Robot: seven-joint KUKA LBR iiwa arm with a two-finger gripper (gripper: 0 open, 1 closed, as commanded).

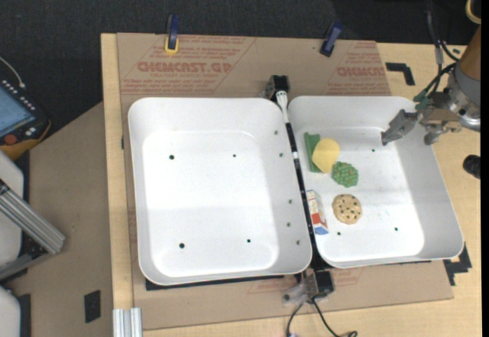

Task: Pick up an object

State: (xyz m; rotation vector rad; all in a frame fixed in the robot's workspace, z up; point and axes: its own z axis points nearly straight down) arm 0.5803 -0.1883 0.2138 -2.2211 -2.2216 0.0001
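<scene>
Gripper (pixel 413 127) fingers are spread apart with nothing between them, poised over the upper right corner of the right bin (pixel 428 240). Objects lie well apart from it, toward that bin's left side: a yellow object (pixel 327 153) resting on a green flat piece (pixel 312 144), a green bumpy object (pixel 345 173) just below, a cookie (pixel 347 209), and a small carton (pixel 315 212) against the left wall. The left bin (pixel 145 198) sits alongside.

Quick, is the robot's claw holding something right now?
Gripper: open, holding nothing, up over the far right part of the right bin.
</scene>
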